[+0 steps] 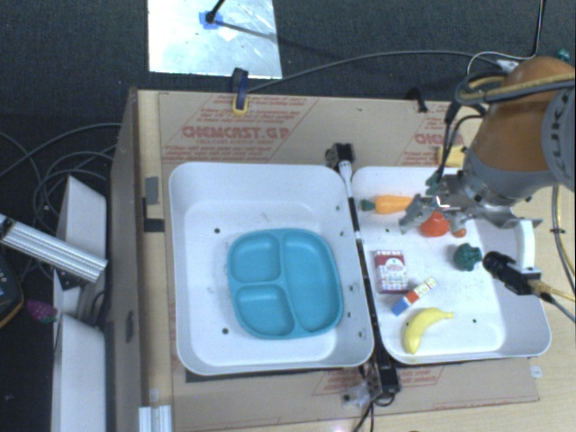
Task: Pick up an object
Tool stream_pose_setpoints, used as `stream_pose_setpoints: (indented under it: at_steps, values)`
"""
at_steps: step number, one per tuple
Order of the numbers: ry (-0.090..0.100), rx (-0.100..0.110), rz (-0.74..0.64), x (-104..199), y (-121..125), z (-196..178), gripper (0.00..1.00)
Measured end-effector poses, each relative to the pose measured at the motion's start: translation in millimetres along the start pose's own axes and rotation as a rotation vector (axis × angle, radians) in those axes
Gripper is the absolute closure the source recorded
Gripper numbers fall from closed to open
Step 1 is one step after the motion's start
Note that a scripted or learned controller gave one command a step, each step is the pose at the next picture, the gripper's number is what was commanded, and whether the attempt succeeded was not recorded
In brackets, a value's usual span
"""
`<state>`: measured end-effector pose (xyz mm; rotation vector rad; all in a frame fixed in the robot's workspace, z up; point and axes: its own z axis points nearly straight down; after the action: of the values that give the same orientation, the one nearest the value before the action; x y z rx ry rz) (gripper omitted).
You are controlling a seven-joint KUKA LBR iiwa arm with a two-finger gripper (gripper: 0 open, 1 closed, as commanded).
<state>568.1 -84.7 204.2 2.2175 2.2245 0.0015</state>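
Gripper (436, 212) low in right bin (531, 336); finger state cannot be told (wrist hides it). Red-orange object (435, 226) just beneath the fingers, carrot (390, 204) beside them. Risk: off-centre closure nudges it away, or clips the carrot.

Dark grey carpet floor (54, 52) all around, black cables (54, 156) trailing over it at left. A shiny silver sheet (211, 25) lies up top, catching light. Tan printed cardboard surface (270, 124) sits centre, white boxes (76, 331) alongside.
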Motion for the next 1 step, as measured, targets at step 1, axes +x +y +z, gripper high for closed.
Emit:
stream_pose_setpoints:
  at_steps: [1]
  values:
    - [-0.002,-0.001,0.002,-58.7,28.1,119.6,0.0]
